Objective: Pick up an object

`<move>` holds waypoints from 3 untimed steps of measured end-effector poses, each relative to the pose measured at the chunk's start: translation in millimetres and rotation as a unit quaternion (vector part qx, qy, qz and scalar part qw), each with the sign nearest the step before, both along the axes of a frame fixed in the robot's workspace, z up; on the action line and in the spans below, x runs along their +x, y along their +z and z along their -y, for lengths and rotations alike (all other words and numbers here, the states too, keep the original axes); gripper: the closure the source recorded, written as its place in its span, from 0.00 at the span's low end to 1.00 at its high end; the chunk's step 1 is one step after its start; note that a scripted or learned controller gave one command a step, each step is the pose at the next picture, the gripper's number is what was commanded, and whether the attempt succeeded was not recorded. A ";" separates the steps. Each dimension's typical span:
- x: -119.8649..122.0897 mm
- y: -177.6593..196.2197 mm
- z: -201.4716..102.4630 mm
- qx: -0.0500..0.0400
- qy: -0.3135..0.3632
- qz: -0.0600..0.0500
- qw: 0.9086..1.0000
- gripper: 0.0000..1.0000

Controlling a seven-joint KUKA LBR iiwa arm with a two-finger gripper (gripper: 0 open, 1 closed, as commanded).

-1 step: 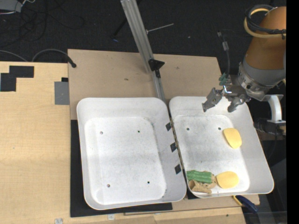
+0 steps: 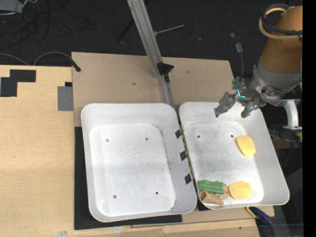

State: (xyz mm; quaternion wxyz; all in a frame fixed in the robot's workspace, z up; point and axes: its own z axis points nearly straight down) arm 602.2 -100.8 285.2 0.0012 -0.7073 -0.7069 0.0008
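Objects: two yellow lumps, one [image 2: 245, 145] by the right bin's right wall, the other [image 2: 240, 190] at its near edge beside a green piece [image 2: 211, 185] and a tan piece [image 2: 214, 198].
Right bin [image 2: 217, 132]: holds all four things (clustered toward its near-right part).
Left bin [image 2: 128, 162]: just beside it.
Gripper [image 2: 232, 108]: over the right bin's far edge, fingers spread, nothing between them.
Arm [image 2: 281, 53]: reaches in from the right.

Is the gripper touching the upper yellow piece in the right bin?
Apart. The camera view shows bare bin floor between the open gripper and the upper yellow piece.
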 end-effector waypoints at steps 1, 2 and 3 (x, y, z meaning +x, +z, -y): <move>-6.4 -45.8 -4.3 0.000 0.000 -0.002 1.000 0.00; 1.4 -97.4 -9.8 0.000 0.000 -0.003 1.000 0.00; 8.2 -156.3 -7.0 0.000 -0.001 -0.003 1.000 0.00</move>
